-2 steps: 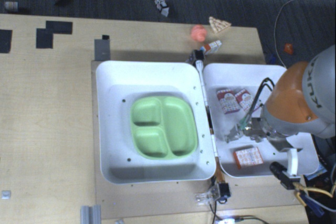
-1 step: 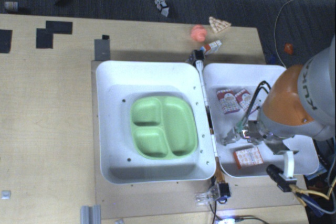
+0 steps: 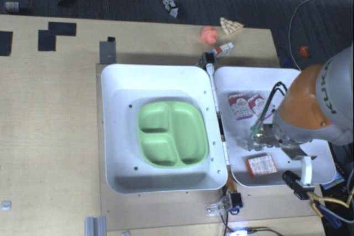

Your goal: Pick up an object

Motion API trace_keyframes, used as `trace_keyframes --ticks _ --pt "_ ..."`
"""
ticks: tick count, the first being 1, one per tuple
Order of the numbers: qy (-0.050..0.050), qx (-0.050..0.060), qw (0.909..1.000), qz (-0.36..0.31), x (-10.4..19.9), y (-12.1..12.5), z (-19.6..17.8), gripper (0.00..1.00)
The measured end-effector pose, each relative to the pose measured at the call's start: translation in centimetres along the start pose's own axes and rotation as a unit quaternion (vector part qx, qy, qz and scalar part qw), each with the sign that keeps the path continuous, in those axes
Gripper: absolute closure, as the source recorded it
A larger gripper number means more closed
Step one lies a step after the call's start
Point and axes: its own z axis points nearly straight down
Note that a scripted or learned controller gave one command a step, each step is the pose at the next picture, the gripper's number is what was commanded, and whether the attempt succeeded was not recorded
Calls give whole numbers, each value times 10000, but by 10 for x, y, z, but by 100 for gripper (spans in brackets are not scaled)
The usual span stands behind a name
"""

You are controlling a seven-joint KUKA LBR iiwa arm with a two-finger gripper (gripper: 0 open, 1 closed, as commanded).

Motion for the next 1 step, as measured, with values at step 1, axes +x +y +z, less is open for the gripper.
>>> trace_keyframes --ticks 1 --pt "1 1 10000 3 0 0 0 0"
